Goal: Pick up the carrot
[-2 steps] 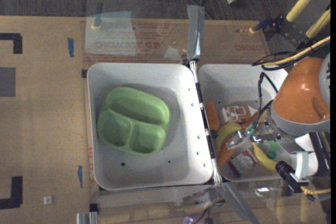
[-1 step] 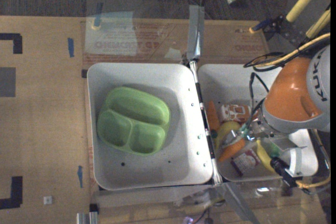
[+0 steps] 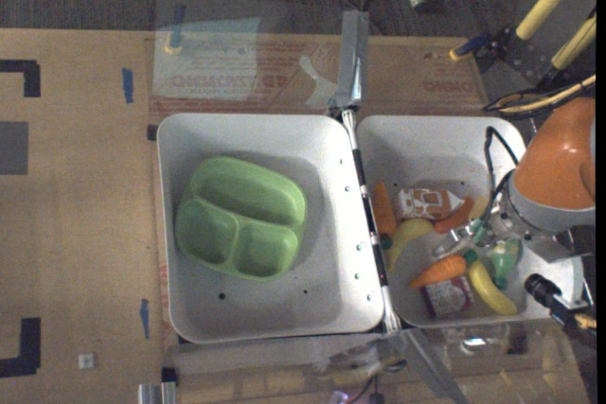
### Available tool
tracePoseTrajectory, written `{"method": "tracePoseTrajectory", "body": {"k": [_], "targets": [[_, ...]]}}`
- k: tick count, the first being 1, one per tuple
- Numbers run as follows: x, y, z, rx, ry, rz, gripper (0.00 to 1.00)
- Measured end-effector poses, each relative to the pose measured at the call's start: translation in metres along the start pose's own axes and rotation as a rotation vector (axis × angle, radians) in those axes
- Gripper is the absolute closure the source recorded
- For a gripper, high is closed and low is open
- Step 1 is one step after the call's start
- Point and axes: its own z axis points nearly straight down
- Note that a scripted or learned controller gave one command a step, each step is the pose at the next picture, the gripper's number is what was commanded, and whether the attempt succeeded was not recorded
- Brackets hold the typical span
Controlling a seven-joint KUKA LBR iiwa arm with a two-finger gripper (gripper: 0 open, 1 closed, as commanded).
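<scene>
My fingers [image 3: 476, 238] hover just above the orange tapered plastic carrot [image 3: 438, 272] in the right white bin [image 3: 428, 139]. Can't tell if they're spread or pressed together, honestly.

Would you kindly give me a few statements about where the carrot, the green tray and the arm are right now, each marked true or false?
1. The green divided tray lies in the left bin. True.
2. The carrot lies on the green divided tray. False: it lies in the right bin, among other items.
3. A banana lies in the right bin, beside the carrot. True.
4. The arm hangs over the left bin. False: it is over the right bin's right side.
5. The carrot is lifted clear of the bin. False: it lies on the bin floor.
</scene>
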Motion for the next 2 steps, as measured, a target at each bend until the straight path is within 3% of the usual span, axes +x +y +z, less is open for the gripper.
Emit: {"method": "tracePoseTrajectory", "body": {"k": [1, 2], "targets": [[0.053, -0.012, -0.001, -0.001, 0.001, -0.332, 0.0], [0.05, -0.01, -0.012, -0.009, -0.007, -0.327, 1.0]]}}
